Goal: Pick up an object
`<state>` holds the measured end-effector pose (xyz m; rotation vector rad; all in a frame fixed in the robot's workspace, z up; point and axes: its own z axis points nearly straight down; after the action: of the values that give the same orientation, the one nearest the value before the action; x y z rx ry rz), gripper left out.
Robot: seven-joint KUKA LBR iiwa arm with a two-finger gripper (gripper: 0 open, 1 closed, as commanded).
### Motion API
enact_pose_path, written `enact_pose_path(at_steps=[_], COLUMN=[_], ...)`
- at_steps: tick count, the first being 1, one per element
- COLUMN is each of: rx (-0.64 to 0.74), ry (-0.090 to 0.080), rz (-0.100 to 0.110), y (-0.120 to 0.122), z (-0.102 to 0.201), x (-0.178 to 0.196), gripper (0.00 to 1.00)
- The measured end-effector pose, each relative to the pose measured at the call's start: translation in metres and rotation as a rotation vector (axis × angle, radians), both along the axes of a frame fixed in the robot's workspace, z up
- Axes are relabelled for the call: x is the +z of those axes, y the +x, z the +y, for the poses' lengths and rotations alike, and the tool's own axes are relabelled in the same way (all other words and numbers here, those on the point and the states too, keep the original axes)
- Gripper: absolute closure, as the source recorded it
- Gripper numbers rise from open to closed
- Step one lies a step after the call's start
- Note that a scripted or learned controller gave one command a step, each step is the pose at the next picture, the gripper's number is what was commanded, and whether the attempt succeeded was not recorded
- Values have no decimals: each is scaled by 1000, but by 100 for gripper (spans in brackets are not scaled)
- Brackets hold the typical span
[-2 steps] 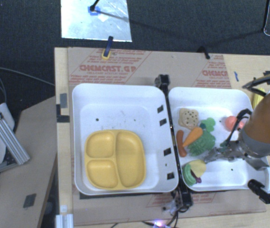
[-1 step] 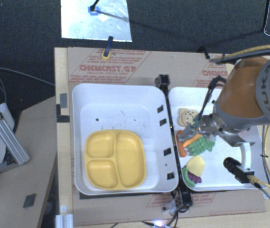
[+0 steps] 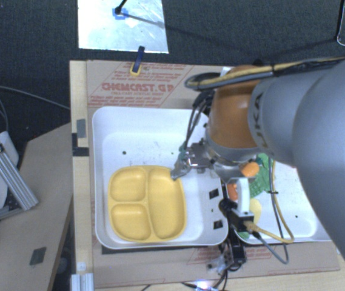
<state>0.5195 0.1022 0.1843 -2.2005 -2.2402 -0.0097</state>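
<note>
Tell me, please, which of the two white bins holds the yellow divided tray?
The left bin holds the yellow divided tray. The right bin has small orange and green items instead.

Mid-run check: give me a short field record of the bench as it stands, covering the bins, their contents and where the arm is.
left bin: white, shallow, holds one item
left bin contents: yellow three-compartment tray, lying flat toward the near-left corner
right bin: white, largely hidden under the arm
right bin contents: small orange, green and pale yellow items, partly hidden; identity unclear
arm: reaching in from the right, wrist over the divide between the bins
gripper: just past the tray's far right corner
object grasped: none seen
</note>
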Motion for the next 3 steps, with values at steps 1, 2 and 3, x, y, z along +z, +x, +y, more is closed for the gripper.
enact_pose_path(at_steps=[1,2,3], rx=[-5,-22,-17], ry=[0,-7,-4], rz=[-2,15,2], y=[38,-38,-32], z=[88,18,21], x=[8,-58,-44], gripper=[0,0,100])
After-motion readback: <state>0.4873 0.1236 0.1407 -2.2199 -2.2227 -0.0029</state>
